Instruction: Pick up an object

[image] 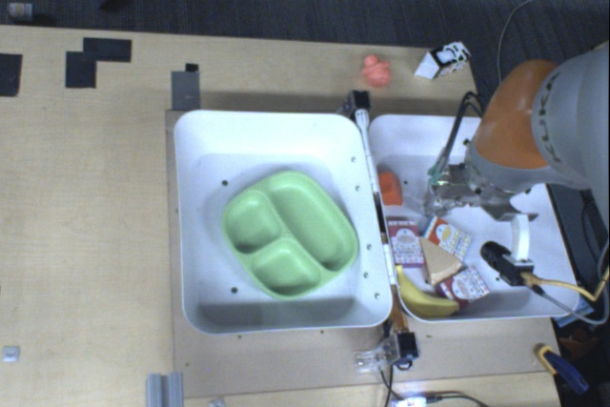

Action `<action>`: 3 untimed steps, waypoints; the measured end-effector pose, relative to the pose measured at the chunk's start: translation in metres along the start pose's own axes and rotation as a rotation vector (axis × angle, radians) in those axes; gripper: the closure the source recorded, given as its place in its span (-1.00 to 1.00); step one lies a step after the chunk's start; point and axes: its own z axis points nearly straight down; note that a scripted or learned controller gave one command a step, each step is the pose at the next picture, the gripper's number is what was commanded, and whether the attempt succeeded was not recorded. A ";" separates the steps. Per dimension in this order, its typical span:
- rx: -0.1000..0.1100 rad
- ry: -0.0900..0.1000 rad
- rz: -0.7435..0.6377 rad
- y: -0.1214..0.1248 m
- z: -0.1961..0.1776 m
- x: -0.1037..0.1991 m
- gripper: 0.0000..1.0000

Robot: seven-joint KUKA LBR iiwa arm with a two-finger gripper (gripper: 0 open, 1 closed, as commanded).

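Note:
My gripper [446, 197] hangs low over the middle of the right bin [412, 136], under the orange-banded wrist. Just below it lie a red-and-white packet [449, 236] and a tan wedge [438, 261]. An orange-red item [388, 186] sits to the gripper's left against the bin's left wall. Another red-and-white packet [406, 244] lies below that item. A yellow banana [424, 301] rests along the front wall, with a dark red packet [470, 283] beside it. Nothing is seen lifted by the gripper.
The left bin [195, 205] holds a green divided plate [289, 231]. On the bench behind the bins lie a pink object [377, 70] and a small black-and-white box [443, 59]. The arm covers the right bin's right side.

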 end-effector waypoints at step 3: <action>-0.003 0.001 -0.002 0.001 -0.011 0.001 -1.00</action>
